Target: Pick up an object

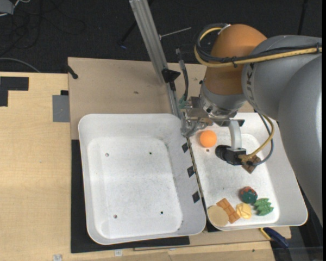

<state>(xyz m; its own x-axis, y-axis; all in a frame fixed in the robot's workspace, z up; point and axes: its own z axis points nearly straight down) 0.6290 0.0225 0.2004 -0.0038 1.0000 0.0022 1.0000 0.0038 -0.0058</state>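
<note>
Orange round ball [208, 139] lies in the right white plastic bin [282, 211], just beside the hand [194, 121]. Finger state cannot be determined; the wrist hides them.

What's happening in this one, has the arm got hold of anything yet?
The grey arm reaches in over the right bin, its gripper low at the bin's top left corner, just beside an orange ball. Nothing visibly sits between its fingers, so no pick shows yet. A small cluster of toy pieces lies at the near end of that bin. The left bin sits alongside.
</note>
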